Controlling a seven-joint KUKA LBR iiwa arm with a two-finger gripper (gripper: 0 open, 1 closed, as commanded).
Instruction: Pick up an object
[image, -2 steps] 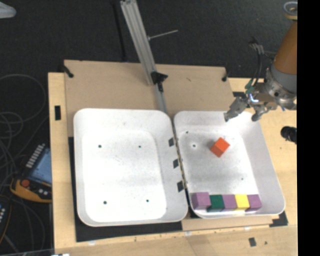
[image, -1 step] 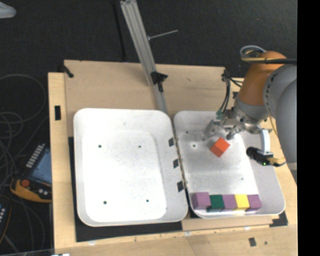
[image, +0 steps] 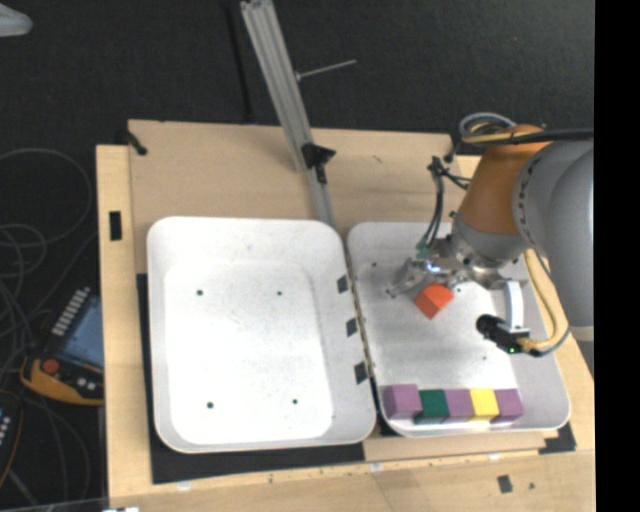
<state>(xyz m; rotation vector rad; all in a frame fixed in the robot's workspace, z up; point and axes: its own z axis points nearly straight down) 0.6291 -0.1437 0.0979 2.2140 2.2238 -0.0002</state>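
1. Closest to me, along the front wall of the right shallow white bin (image: 540, 350), sits a tidy row of small blocks. From left to right they are a purple block (image: 402, 399), a green block (image: 433, 403), a second purple block (image: 458, 401), a yellow block (image: 485, 401) and a third purple block (image: 508, 402). They touch side to side.

2. These blocks look small, hard and light. I think they would not squash or break. Their sides look smooth, so they could slip. Since they sit packed together against the wall, there is little room to get fingers around one.

3. A bit farther back, in the middle of the same bin, is a small orange cube (image: 434, 300). It is tilted, with one corner pointing down. It sits right under the silver two-finger gripper (image: 432, 278) of the grey arm with the orange band (image: 495, 200).

4. I think the orange cube is the easy one to take. It is alone, with free space around it. The best hold would be on two flat sides that face away from each other, not on the corners.

5. I cannot tell if the gripper is spread or pinching, and I cannot tell if the cube is lifted or lying on the floor of the bin.

6. On the left, the left shallow white bin (image: 250, 330) lies beside the right one.
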